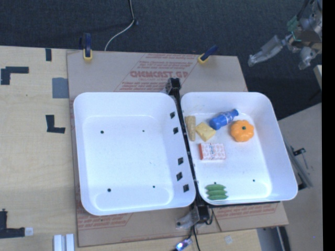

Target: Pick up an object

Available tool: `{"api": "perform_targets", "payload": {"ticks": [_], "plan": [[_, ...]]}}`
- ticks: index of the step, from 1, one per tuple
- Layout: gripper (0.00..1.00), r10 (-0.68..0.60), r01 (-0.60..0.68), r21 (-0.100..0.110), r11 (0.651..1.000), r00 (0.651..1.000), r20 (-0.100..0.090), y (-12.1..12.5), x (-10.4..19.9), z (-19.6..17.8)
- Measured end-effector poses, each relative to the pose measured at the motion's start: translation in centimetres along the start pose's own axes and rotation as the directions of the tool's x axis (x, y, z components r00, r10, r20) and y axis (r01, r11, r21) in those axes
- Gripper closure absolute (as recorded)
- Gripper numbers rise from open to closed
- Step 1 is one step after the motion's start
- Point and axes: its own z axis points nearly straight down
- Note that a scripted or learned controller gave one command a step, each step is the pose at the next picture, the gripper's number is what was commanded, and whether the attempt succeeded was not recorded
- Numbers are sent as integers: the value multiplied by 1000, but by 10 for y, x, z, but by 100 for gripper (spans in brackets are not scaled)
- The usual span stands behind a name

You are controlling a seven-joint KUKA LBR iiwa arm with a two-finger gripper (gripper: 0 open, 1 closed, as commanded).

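From where I stand, the gripper [277, 54] hangs up at the far right, well off the bins and over the dark floor beyond the bench's corner, its two pale fingers [264, 50] spread apart with nothing between them. Both fingers point leftward and slightly down toward the bench. The things it could pick all lie in the right bin [277, 140]. An orange pumpkin-shaped toy [242, 130] sits toward the bin's far right part, and just to its left a blue bottle [223, 119] lies on its side, tilted, its lower end touching a yellow block [205, 132]. Beside that block, close against the bin's left wall, lies a tan corn-like piece [190, 128], set lengthwise along the wall. Below these, near the middle of the bin, a small red-and-white box [212, 151] lies flat. Down at the near edge, apart from the rest, rests a green ridged piece [216, 192]. The left bin [84, 140] stands next to it, the two bins touching along their shared edge, where a row of black clips [181, 161] runs. Both bins rest on a brown cardboard sheet [152, 72], pinned at its far edge by two clamps with blue handles [86, 45].
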Motion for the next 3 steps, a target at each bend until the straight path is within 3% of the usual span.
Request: {"api": "perform_targets", "payload": {"ticks": [1,2,3], "plan": [[0,6,-6,3,1000,1000,3,-17,-57,-140],[100,1,-1,18,1000,1000,-2,-15,-53,-140],[100,-4,4,20,1000,1000,-8,-19,14,-129]]}}
